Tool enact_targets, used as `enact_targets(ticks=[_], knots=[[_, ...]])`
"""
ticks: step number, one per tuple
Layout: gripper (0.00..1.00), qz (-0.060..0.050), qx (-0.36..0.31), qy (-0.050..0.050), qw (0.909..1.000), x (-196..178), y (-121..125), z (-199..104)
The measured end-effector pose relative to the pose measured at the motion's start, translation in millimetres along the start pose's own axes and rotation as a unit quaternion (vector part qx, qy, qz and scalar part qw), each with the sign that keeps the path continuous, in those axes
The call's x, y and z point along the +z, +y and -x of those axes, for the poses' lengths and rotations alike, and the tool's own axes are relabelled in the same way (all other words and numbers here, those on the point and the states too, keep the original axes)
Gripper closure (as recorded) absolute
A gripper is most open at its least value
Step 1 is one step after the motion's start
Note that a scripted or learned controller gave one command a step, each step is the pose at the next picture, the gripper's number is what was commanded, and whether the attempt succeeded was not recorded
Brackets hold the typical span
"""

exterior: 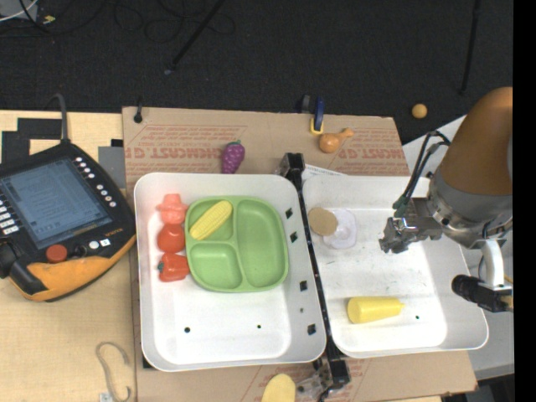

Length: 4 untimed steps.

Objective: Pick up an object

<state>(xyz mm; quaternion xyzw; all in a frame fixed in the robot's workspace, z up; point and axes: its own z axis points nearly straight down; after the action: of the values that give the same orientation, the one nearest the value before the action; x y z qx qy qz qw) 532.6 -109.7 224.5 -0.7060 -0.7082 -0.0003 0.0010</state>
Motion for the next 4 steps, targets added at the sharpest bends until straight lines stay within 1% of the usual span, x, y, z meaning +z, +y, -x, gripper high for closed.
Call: enact_targets(ticks=[1,2,3,4], knots=[[1.00,0.000,0.000,0.000,1.0000,-7.6,18.3,-52.9],[1.00,0.001,-0.001,0.000,1.0000,-13.6,49.4,-101.8],[1.00,-0.001,0.000,0.000,1.0000,8.5,72.8,-147.6],[1.00,0.000,0.001,-0.001,1.0000,-8.2,67.1,-135.2]])
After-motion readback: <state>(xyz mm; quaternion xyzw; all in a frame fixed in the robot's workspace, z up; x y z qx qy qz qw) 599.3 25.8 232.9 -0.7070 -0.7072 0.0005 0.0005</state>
